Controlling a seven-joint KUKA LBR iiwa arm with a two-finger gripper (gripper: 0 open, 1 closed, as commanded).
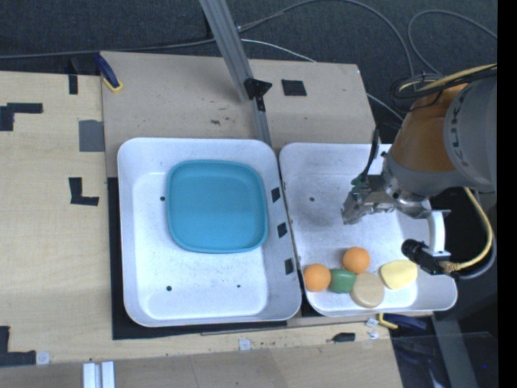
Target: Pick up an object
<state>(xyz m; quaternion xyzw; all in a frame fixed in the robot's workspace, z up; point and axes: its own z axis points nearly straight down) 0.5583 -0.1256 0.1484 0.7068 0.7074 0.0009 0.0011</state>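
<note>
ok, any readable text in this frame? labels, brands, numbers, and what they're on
None readable.
Arm: dark marking on the grey shell near the orange band, too blurred to read.
Bench: black tape pieces, plain marks with no lettering.
Blue plate, left bin and right bin: no print visible.

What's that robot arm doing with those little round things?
The robot arm is reaching into the right bin to pick something up. Its gripper hangs above a bare patch of that bin, with nothing between its fingers. The small things sit bunched along the near edge: two orange balls, a green piece, a tan round piece and a yellow piece. The left bin holds a blue plate. Nothing has been picked up yet.
</note>
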